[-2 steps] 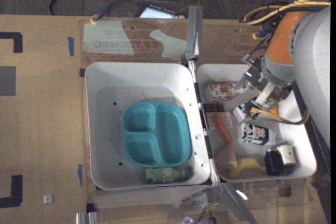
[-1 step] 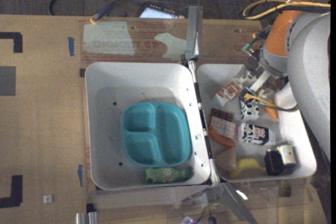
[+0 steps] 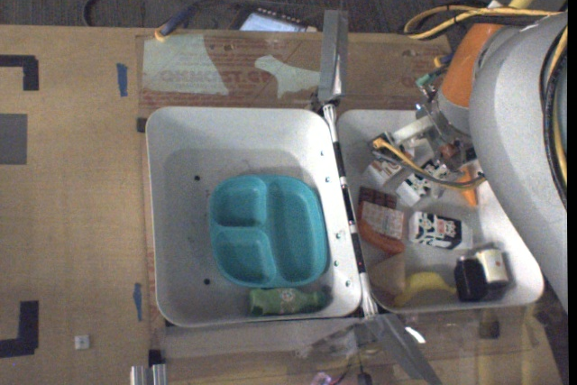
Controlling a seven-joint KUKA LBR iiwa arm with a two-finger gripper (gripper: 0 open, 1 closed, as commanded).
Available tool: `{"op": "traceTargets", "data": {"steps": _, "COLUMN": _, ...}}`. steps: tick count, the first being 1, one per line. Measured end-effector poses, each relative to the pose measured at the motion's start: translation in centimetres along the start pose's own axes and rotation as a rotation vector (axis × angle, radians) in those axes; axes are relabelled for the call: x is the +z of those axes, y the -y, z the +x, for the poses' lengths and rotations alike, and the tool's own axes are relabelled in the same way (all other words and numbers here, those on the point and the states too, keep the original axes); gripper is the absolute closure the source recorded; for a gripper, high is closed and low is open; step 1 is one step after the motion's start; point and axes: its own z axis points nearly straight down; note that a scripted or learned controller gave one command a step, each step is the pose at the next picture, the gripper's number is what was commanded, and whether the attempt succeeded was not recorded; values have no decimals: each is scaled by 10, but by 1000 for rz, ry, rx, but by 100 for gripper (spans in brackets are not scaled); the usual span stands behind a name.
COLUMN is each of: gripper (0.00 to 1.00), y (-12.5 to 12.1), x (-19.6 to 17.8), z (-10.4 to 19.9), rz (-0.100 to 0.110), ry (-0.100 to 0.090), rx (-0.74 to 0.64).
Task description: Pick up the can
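Note:
The can [image 3: 480,273] is black with a silver end and lies on its side in the front right corner of the right bin [image 3: 527,284]. My gripper [image 3: 407,162] hangs low over the back half of that bin, coming off the orange-banded wrist [image 3: 464,72]. It is well behind and to the left of the can, clear of it. The big grey arm covers the bin's right wall.
A brown-and-orange packet [image 3: 380,221], a white carton with black print [image 3: 439,230] and a yellow banana [image 3: 424,286] lie in the right bin between the gripper and the can. The left bin [image 3: 171,149] holds a teal divided plate [image 3: 268,230] and a green packet [image 3: 287,299].

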Motion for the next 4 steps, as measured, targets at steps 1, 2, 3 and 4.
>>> {"op": "traceTargets", "data": {"steps": 1, "gripper": 100, "y": 0, "x": -14, "z": 4, "rz": 0, "ry": -4, "rx": -6}}
{"op": "traceTargets", "data": {"steps": 2, "gripper": 100, "y": -26, "x": -99, "z": 10, "rz": 23, "ry": 46, "rx": 129}}
{"op": "traceTargets", "data": {"steps": 3, "gripper": 100, "y": -63, "x": -81, "z": -78, "rz": 28, "ry": 47, "rx": 131}}
{"op": "traceTargets", "data": {"steps": 4, "gripper": 100, "y": -63, "x": -88, "z": -77, "rz": 31, "ry": 52, "rx": 130}}
